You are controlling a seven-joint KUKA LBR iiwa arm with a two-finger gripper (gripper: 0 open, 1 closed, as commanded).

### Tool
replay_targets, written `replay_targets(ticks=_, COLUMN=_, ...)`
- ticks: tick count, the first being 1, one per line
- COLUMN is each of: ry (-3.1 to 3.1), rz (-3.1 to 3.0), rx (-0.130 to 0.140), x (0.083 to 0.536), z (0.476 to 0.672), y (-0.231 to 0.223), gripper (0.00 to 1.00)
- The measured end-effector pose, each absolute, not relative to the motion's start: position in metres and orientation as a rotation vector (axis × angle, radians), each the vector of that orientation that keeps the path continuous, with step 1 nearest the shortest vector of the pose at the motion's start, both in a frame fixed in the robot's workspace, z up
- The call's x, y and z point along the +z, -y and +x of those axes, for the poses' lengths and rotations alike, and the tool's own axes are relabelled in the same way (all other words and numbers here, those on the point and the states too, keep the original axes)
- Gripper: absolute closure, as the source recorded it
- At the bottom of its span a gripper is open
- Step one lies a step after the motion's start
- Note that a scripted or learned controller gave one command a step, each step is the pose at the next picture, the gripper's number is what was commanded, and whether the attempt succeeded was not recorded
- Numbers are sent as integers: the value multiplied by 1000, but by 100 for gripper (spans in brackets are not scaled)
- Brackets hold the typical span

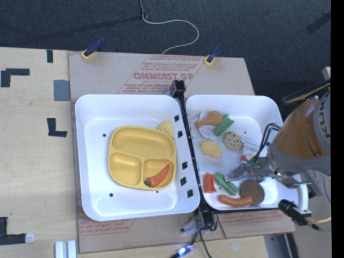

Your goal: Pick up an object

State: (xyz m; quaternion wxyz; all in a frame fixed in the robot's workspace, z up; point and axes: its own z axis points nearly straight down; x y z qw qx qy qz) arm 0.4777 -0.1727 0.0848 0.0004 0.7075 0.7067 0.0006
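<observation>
While pincer (240, 171) hovers mid right bin (269, 107), toys crowd it.

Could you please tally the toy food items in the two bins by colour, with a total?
Red/orange: 4: chili, carrot-like piece, red piece, sausage
Green: 2
Yellow: 2
Brown/tan: 2: cookie, brown disc
Total: 10
</observation>
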Motion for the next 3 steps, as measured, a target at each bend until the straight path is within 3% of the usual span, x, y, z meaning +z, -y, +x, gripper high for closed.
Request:
replay_targets(ticks=1, ry=-2219, rz=2219, rx=3, x=97, z=478, y=173, gripper=100)
replay_targets(ticks=3, ry=-2220, rz=2219, rx=1, x=199, z=466, y=181, gripper=100)
